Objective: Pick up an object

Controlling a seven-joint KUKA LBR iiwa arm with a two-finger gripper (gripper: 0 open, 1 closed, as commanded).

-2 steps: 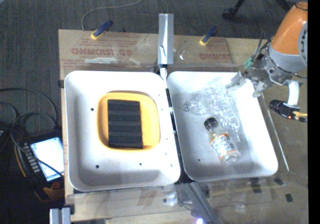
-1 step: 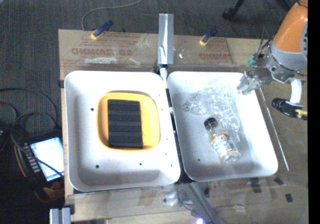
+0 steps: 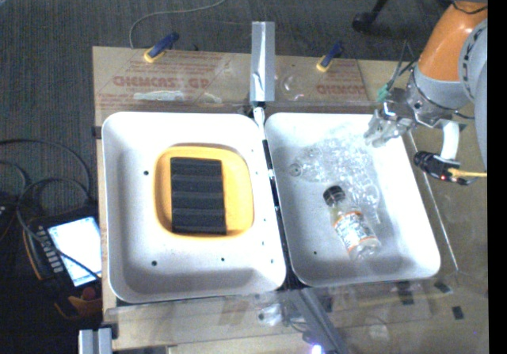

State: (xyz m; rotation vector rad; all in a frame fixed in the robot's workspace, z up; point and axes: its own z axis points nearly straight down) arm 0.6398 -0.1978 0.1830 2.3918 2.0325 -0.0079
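One fixed overhead camera, slanted down on both white bins, arm at right.

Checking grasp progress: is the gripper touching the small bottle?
Apart. The camera view shows the gripper near the right bin's far corner, with bare bin floor before the bottle.

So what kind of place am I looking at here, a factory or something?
More likely a robotics lab than a factory. A robot arm hangs over two white bins clamped to a plywood bench, with test items inside: a small bottle and a yellow and black sponge. Loose cables run across carpet.
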